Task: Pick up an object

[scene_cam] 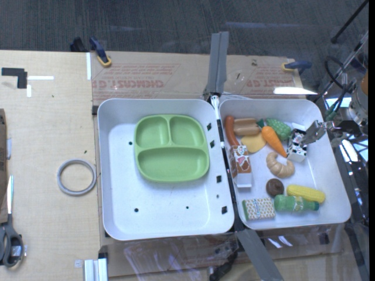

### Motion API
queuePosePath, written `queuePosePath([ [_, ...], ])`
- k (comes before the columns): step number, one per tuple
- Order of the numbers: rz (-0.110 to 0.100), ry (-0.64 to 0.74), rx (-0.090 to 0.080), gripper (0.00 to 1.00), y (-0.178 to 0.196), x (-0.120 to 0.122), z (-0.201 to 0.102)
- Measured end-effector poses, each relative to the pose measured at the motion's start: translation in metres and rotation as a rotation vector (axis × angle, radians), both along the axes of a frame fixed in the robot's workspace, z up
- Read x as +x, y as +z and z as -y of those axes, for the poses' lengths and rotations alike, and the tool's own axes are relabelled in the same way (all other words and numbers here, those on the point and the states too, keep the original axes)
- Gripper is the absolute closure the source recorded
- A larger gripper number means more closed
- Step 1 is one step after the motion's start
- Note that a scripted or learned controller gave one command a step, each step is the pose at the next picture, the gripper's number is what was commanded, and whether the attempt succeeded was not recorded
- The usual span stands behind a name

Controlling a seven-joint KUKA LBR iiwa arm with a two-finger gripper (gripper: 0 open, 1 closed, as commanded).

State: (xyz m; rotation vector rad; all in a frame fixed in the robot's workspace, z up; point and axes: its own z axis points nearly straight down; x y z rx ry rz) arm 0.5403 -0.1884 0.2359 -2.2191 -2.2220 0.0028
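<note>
The right bin [328,174] holds several toy foods: a hot dog [241,126], a cheese wedge [253,142], an orange carrot [273,140], a green vegetable [279,127], a tan pastry [280,164], a brown donut [274,187], a yellow corn cob [305,193], a green bottle [291,204], a cracker box [258,208] and a small carton [241,165]. My gripper [298,143] reaches in from the right. It hangs low over the bin's upper right part, just right of the carrot and above the pastry. Nothing shows held in it.
The left bin [114,174] bears a green divided plate [171,147]. A divider [218,151] separates the two bins. On the bench to the left lie a tape ring [77,176] and scissors [10,239]. Cables and the arm crowd the right edge.
</note>
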Motion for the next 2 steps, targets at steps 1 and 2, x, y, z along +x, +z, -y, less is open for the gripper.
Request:
queuePosePath([
  [1, 0.0, -0.024, 0.0, 0.0, -0.107, 0.063, 0.009],
  [2, 0.019, -0.091, -0.009, 0.0, -0.133, 0.078, 0.0],
])
